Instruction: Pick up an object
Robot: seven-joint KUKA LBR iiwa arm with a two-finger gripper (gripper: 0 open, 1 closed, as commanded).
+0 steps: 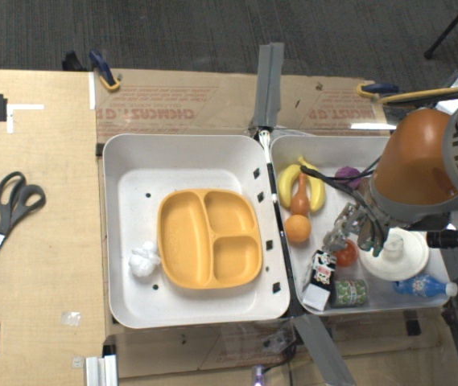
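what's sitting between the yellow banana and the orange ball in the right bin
In the camera view, a brownish-orange pear-shaped fruit lies between the yellow banana and the round orange ball, in the right white bin.

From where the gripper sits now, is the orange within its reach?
Probably yes. The orange lies uncovered in the right bin, just left of the gripper, with nothing on top; the banana crowds its far side.

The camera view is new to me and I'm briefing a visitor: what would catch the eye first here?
First the yellow divided plate in the middle of the left bin, with a small white object beside it. Then the arm's orange band above the crowded right bin, where the gripper hangs over a banana, an orange and a small red object. Scissors lie on the bench at far left.
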